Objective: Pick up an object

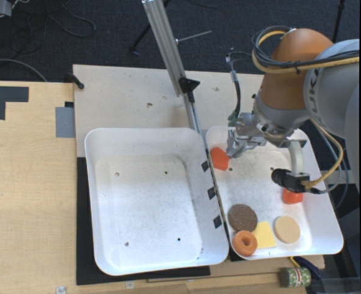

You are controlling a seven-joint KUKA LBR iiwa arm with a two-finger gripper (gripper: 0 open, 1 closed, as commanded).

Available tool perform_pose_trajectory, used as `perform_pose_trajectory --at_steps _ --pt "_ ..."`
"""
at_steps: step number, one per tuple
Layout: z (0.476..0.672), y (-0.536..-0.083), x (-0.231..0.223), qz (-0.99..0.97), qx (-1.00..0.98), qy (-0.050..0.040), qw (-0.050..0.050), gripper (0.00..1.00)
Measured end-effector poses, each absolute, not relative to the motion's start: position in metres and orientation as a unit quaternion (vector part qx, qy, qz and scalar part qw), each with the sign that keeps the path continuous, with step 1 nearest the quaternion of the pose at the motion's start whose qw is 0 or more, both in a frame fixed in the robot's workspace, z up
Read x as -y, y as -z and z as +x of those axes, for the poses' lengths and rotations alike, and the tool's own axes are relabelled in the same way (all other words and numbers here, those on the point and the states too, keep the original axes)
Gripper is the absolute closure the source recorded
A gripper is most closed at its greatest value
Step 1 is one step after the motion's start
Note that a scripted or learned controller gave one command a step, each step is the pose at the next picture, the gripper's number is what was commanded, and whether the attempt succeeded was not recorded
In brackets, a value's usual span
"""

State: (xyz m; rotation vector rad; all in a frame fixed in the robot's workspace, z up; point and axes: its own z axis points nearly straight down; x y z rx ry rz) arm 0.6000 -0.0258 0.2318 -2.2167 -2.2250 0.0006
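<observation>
Grey KUKA arm (333, 84) with rounded casing, broad orange band (296, 51) above the wrist, yellow and black cables (272, 41) looped beside it, metallic grey end effector (236, 144)

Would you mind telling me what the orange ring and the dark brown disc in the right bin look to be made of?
Orange ring: probably foam or soft plastic, since its surface is matte and evenly coloured. Dark brown disc: possibly cork or coarse foam, given its speckled, dull, grainy face. Neither shows any shine.
</observation>
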Motion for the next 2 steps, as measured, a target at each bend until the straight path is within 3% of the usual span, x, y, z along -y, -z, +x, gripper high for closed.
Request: perform_pose_trajectory --at_steps 2 --pt "0.632 -0.218 -0.090 -0.705 0.709 0.0001 0.001 1.00"
